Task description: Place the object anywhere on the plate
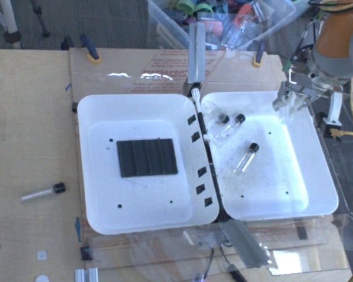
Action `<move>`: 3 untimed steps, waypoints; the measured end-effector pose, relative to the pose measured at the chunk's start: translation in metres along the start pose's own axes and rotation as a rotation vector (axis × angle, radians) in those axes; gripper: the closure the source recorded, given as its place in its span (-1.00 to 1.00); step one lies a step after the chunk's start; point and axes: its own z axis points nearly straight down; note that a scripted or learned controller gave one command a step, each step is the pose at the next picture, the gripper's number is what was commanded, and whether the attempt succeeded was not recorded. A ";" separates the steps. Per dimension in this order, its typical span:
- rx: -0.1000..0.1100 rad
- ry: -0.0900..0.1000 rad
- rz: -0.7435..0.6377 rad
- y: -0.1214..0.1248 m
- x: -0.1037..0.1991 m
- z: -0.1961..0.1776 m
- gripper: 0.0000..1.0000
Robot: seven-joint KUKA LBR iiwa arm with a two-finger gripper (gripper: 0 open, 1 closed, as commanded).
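A black ribbed plate lies flat in the left bin. In the right bin lie three clear vials with black caps: one near the middle, one further back, and a third just left of it. My gripper hangs over the right bin's far right corner, well away from the vials. Its fingers stand apart, with nothing between them.
Another clear vial lies on the wooden bench left of the bins. A clear tub of coloured items stands behind the bins. A ridge with black tabs divides the two bins. Cables hang at the right edge.
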 end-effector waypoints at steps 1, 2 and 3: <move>-0.001 0.001 0.142 -0.034 0.085 -0.122 1.00; -0.002 0.002 0.400 -0.067 0.175 -0.132 1.00; 0.004 0.000 0.751 -0.172 0.205 -0.134 1.00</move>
